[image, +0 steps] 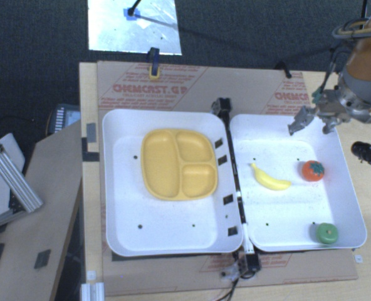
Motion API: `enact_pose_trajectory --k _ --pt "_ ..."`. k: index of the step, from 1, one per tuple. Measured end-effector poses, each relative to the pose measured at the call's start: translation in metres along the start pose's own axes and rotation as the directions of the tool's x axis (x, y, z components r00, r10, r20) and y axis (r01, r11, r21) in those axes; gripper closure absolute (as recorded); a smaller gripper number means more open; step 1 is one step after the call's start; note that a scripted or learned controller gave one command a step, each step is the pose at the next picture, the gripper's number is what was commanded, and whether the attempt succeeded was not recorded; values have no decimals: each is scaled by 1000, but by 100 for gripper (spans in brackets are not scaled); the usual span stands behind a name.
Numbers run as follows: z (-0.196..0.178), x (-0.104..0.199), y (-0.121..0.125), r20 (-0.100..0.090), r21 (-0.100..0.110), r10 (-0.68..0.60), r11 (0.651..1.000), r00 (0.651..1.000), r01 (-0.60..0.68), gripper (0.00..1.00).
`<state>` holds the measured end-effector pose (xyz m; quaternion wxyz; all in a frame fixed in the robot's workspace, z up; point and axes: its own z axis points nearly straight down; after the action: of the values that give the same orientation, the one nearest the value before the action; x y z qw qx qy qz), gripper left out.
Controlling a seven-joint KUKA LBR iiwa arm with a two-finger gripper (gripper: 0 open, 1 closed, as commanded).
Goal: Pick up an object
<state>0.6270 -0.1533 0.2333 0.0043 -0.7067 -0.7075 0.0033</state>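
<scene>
The right bin (279, 133) holds a yellow banana (270, 179) near its middle, a red-orange tomato-like fruit (312, 170) to the banana's right, and a green round fruit (326, 232) in the near right corner. My gripper (313, 123) hovers above the bin's far right part, its two fingers spread open with nothing between them. It is up and back from the tomato, well apart from all three fruits.
The left bin (120, 168) carries a yellow divided plate (178, 163) with three compartments. A black hinge strip (230, 168) runs between the bins. Cardboard (192, 86) lies under both bins. A silver sheet (133, 16) lies at the back.
</scene>
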Motion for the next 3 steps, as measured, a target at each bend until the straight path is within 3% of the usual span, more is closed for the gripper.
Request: enact_pose_trajectory --k 1,3 --pt "-8 0 2 2 -12 -2 1000 1000 2 0" --pt "78 1 8 1 -10 -4 1000 1000 4 0"
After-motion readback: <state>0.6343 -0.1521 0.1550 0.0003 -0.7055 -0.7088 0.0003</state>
